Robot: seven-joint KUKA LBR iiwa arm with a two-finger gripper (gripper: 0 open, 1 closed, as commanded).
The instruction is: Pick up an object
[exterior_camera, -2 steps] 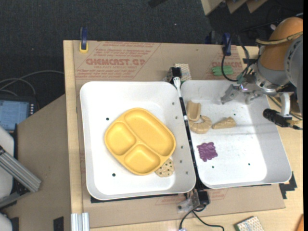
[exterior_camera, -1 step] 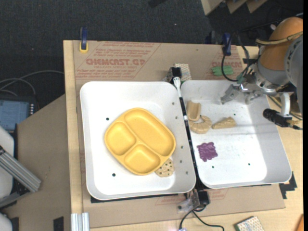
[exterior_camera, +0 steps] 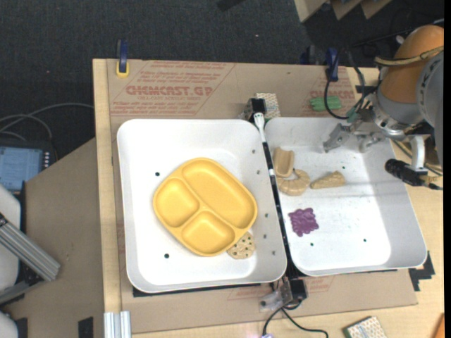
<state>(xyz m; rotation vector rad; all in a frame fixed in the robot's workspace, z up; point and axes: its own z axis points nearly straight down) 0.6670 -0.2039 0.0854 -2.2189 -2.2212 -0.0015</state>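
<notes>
My gripper (exterior_camera: pixel 348 142) hangs over the far right part of the right bin (exterior_camera: pixel 399 236), fingers spread open with nothing between them. In that bin lie a tan bread-like piece (exterior_camera: pixel 284 161), a rounded tan piece (exterior_camera: pixel 293 184) just below it, a small tan wedge (exterior_camera: pixel 328 181) and a purple grape cluster (exterior_camera: pixel 304 221). The wedge is the nearest of them, a little below and left of the fingers. A yellow divided plate (exterior_camera: pixel 203 206) sits in the left bin (exterior_camera: pixel 138 146), with a speckled cookie (exterior_camera: pixel 242 246) at its lower right edge.
A green object (exterior_camera: pixel 325 104) lies on the bench behind the right bin, close to the gripper. The ridge where the two bins meet (exterior_camera: pixel 271 189) runs right beside the tan pieces. Bare bin floor lies at the right bin's lower right.
</notes>
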